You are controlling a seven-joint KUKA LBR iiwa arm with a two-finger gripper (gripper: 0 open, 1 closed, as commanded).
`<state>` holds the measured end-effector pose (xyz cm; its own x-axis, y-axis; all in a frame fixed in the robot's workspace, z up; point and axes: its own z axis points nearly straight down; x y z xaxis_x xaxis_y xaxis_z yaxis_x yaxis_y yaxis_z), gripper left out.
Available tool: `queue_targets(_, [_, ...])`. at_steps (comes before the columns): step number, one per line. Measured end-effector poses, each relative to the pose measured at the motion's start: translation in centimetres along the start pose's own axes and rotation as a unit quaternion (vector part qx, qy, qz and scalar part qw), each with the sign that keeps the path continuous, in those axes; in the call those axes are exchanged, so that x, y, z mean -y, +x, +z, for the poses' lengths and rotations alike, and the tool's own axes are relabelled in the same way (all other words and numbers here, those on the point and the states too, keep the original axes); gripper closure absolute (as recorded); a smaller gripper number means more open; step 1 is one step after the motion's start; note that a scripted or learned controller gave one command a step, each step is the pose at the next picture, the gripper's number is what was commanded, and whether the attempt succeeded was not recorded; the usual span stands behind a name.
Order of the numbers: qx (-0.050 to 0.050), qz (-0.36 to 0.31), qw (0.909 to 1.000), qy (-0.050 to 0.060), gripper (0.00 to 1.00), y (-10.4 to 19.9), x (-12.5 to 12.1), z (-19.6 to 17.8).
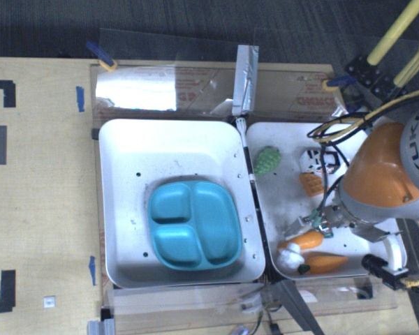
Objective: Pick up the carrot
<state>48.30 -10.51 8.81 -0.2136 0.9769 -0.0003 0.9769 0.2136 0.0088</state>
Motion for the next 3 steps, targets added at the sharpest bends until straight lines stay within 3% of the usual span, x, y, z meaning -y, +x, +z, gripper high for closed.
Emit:
queue_targets(1, [0.002, 0.001, 1.0000, -0.003, 1.00, -0.1, -0.1, -1.1])
queue_targets(2, [0.002, 0.001, 1.0000, -0.002, 0.00, -0.1, -0.1, -1.0])
queue_targets(3, [0.000, 0.074, 0.9972, 0.001, 0.00, 0.5, 0.1, 0.0])
